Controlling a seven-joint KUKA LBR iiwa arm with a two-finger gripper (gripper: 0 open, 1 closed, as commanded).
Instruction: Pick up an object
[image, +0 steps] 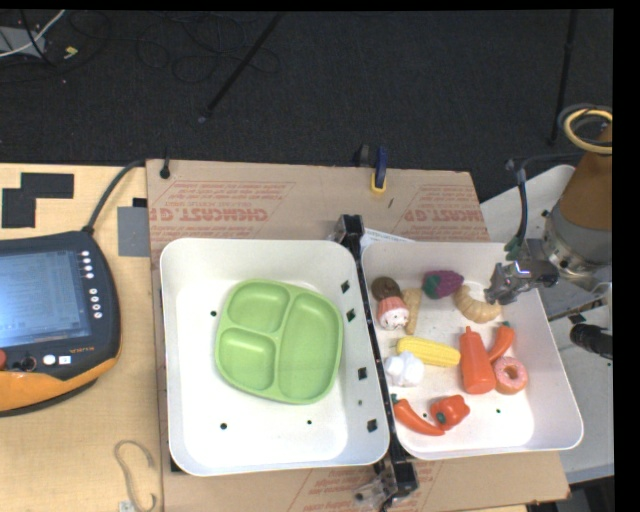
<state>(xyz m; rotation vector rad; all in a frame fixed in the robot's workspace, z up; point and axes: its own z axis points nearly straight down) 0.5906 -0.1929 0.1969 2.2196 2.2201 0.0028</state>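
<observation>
The gripper (508, 281) hangs over the right bin's (560, 420) far edge; whether it is parted or closed I cannot tell. Just beside it lies a tan croissant (477, 305), the handiest target; an orange bottle (475, 363) sits nearer me.

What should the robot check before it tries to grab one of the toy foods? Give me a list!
1. Gripper above the right bin: ok, at its far right edge.
2. A toy close to the gripper: ok, the croissant lies just beside it.
3. Nothing held already: cannot tell, the fingers are too small to read.
4. Croissant free of neighbours: not ok, the purple toy sits close by.
5. Green plate out of the way: ok, it lies in the left bin.
</observation>
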